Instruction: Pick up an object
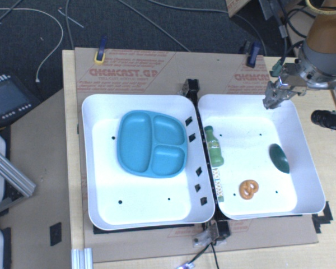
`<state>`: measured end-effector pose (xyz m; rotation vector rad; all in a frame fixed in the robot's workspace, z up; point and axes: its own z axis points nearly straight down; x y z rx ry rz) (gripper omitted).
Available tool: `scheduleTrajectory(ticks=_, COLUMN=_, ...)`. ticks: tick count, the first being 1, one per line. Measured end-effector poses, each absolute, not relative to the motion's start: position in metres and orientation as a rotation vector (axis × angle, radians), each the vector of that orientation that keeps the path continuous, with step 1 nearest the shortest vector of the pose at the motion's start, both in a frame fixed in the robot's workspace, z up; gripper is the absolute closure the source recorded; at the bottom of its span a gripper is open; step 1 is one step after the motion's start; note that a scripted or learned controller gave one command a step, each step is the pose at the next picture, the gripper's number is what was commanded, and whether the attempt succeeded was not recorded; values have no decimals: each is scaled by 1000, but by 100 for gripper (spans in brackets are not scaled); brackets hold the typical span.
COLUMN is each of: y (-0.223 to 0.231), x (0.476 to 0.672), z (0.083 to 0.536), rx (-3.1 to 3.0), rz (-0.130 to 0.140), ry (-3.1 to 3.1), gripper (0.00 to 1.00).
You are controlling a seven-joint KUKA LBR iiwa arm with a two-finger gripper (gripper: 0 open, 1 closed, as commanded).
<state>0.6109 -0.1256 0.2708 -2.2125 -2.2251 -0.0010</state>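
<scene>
Two white bins (101,206) sit side by side on a brown desk (157,66), with dark floor behind. The hand (273,98) is over the right bin's far corner; I cannot tell its grip. The pretzel (248,189) lies well below it, nearer us.

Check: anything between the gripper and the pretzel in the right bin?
Nothing visible. The gripper sits over the right bin's far corner; the pretzel lies near the front, bare floor between. The dark green object lies off to the side.
</scene>
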Motion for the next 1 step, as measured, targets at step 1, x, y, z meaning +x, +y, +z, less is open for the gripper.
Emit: scheduleTrajectory(ticks=1, y=-70, x=591, z=253, rx=-2212, rz=1, ry=-2224, gripper=100)
